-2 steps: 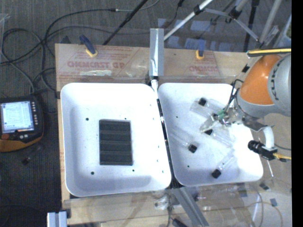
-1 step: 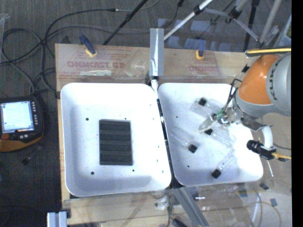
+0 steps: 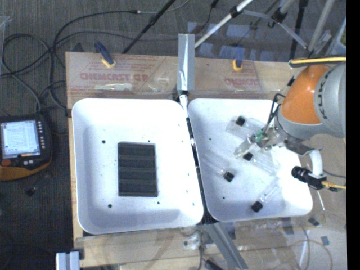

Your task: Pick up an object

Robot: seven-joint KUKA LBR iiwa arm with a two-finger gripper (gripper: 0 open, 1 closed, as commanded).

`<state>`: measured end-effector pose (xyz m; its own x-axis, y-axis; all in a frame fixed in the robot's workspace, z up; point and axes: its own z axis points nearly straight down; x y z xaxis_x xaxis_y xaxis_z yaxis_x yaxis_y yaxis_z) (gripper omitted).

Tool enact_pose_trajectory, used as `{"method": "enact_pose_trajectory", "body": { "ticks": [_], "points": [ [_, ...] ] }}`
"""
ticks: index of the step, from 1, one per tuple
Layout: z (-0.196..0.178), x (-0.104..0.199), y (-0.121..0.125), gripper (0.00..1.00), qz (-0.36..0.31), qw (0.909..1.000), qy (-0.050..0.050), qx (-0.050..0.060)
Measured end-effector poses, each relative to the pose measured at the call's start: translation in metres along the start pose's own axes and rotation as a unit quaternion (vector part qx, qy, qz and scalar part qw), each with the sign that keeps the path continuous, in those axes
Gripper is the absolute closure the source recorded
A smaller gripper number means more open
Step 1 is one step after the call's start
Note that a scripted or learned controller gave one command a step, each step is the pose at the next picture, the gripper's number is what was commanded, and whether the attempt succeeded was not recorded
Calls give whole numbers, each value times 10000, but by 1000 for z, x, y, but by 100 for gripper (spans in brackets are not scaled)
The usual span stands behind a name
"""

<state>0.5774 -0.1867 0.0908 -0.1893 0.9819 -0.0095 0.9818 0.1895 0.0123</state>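
Note:
A black ridged rectangular pad (image 3: 137, 169) lies flat in the middle of the left bin (image 3: 90, 122). Several clear plastic tubes with black caps are scattered in the right bin (image 3: 214, 207). One cap (image 3: 241, 120) is at the back, one (image 3: 247, 156) in the middle, one (image 3: 228, 176) further forward and one (image 3: 256, 206) near the front. My gripper (image 3: 262, 139) reaches in from the right. It hangs low over the clear tubes in the middle of the right bin, just right of the middle cap. The orange band (image 3: 304, 103) sits above it.
The shared rim between the bins (image 3: 193, 151) runs down the middle. A grey upright post (image 3: 185, 66) stands behind the bins. A black fitting on a white bracket (image 3: 306, 173) juts out over the right bin's right edge. A handheld control pad (image 3: 22, 142) lies far left.

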Motion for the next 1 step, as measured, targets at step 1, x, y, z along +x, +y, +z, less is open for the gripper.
{"method": "enact_pose_trajectory", "body": {
  "ticks": [1],
  "points": [
    [-10, 2, 2, 100, -4, 10000, 14, -18]
  ]
}}
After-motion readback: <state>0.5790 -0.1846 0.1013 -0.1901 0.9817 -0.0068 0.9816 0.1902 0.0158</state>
